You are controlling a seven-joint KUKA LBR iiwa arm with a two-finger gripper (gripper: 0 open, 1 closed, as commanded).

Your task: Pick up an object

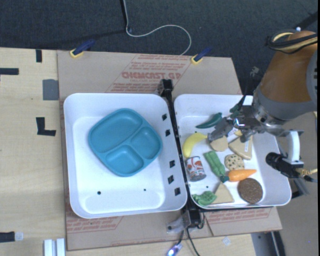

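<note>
Low over right bin, tool.

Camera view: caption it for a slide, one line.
Gripper hovers low over toy food in the right bin; blue divided plate sits in the left bin.

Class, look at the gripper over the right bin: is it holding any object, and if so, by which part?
It cannot be told. The gripper sits low among the toy food in the right bin, near the green pepper, but no object shows clearly between its fingers.

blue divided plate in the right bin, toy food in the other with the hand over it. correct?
Bins swapped. The camera view shows the blue divided plate in the left bin; the toy food, such as the banana, lies in the right bin with the hand over it.
</note>
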